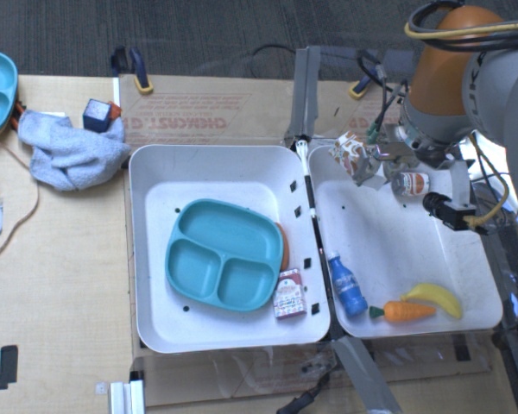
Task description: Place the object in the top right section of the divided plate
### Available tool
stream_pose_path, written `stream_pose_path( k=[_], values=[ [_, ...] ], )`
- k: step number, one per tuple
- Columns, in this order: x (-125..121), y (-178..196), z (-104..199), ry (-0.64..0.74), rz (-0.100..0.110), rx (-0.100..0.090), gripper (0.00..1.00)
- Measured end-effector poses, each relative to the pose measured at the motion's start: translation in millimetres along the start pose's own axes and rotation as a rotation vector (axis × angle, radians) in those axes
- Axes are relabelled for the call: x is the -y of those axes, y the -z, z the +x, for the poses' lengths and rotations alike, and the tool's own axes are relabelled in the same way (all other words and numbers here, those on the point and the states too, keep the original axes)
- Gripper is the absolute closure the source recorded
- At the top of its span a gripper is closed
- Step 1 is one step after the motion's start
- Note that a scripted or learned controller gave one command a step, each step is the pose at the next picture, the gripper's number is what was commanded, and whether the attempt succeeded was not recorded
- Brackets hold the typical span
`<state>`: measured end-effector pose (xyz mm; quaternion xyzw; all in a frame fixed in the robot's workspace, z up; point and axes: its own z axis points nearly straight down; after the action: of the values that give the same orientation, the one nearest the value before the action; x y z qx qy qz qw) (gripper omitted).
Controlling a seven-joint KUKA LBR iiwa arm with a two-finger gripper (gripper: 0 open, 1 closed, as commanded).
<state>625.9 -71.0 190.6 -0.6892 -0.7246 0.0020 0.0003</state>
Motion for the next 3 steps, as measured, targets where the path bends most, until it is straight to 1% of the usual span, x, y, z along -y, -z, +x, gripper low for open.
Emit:
stream_pose_path(
  k=[1,2,3],
  values=[
    [3.0,0.6,72.9,0.288,-0.001,-0.001,1.00],
    [-41.3,1.0,166.9,0.381,-0.003,-0.001,1.00],
    [-23.1,41.0,217.1,0.717,-0.005,0.001,1.00]
  ],
)
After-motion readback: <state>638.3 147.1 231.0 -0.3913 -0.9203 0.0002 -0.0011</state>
